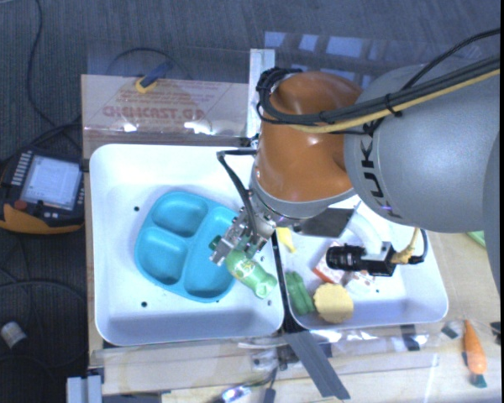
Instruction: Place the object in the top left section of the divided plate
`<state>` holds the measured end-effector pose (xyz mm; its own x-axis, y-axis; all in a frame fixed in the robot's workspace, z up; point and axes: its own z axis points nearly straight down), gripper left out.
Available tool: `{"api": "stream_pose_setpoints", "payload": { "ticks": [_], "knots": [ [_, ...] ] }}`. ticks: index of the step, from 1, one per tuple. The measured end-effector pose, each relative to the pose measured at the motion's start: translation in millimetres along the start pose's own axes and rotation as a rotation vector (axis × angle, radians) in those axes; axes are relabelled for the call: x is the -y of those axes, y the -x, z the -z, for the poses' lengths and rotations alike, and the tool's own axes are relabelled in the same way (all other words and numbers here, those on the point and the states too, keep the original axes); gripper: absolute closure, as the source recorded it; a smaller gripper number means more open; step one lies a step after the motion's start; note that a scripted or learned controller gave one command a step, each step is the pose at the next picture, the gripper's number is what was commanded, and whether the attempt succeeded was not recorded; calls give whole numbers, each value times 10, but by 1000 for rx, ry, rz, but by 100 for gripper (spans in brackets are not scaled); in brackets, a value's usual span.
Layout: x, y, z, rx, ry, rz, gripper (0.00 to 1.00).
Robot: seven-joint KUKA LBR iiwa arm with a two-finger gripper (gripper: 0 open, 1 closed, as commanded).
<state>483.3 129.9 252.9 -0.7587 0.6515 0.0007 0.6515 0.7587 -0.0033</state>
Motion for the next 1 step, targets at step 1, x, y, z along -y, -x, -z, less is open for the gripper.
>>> {"api": "stream_pose_setpoints", "payload": {
  "ticks": [1],
  "knots": [
    [-547, -470, 420, 1, 0, -147, 100]
  ]
}}
